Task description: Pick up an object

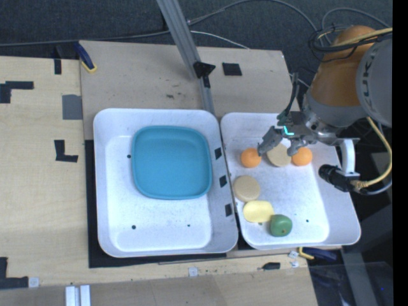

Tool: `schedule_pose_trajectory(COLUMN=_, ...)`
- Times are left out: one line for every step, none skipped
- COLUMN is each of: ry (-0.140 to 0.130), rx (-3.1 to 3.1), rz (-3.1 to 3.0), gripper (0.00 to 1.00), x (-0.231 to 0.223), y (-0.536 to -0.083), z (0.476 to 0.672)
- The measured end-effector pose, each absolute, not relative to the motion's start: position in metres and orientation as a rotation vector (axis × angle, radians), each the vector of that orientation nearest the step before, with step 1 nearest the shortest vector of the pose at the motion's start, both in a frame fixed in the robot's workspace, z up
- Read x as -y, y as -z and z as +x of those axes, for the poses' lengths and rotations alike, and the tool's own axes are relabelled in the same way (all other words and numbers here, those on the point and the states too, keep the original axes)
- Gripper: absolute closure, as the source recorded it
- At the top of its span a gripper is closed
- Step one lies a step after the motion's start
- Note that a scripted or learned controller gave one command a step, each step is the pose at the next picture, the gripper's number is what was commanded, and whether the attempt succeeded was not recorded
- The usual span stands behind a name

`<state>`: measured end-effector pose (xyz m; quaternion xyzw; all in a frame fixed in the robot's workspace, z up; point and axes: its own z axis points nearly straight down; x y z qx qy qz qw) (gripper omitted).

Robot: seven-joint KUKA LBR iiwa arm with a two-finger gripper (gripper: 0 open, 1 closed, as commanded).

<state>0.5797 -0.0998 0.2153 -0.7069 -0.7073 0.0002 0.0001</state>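
In the right bin (331, 228), the claw (281, 146) is hovering with fingers apart astride a beige disc (278, 156), two orange balls (251, 157) crowding either side.

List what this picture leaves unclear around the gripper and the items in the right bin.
- Gripper: whether it actually grips the beige disc beneath it; the overhead slant hides any contact.
- Beige disc: its upper edge, covered by the gripper.
- Orange ball: partly hidden by a finger.
- Green object: too small to identify.
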Motion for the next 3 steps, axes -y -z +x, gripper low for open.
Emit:
schedule_pose_trajectory(ry=-0.001, rx=2.222, rz=-2.221, gripper=0.0, x=0.1, y=-0.215, z=0.58)
schedule_pose_trajectory(ry=-0.006, rx=2.219, rz=-2.219, gripper=0.0, x=0.106, y=-0.165, z=0.586)
schedule_pose_trajectory(ry=-0.006, rx=2.219, rz=-2.217, gripper=0.0, x=0.1, y=-0.107, z=0.577)
